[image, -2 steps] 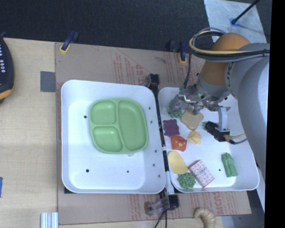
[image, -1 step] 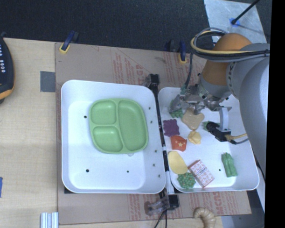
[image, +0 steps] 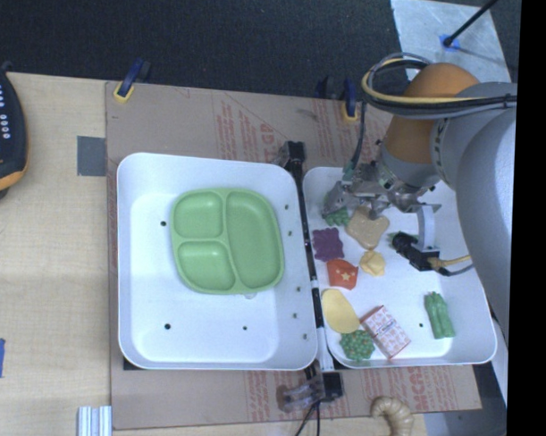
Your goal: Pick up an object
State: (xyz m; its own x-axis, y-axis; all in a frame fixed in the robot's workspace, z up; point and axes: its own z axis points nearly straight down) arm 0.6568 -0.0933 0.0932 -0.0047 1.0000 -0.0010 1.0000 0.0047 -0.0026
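— So, where do the things to pick sit?

— All in the right bin (image: 465, 353). A tan bread-like piece (image: 366, 230) lies near its far end, with a purple piece (image: 327, 243) just left of it, a red one (image: 343, 273) and a small yellow one (image: 372, 262) just nearer the camera.

— And further from the tan piece?

— A yellow oval (image: 339, 310), a green bumpy item (image: 357, 345) and a red-and-white packet (image: 386, 331) at the bin's near end; a green stick (image: 439, 314) lies toward the right wall.

— The hand?

— The hand (image: 363, 200) hangs just beyond the tan piece. I cannot tell how it stands.

— Elsewhere?

— The left bin (image: 144, 324) holds a green divided plate (image: 227, 241). A croissant (image: 394, 420) lies on the worktop (image: 47, 276).
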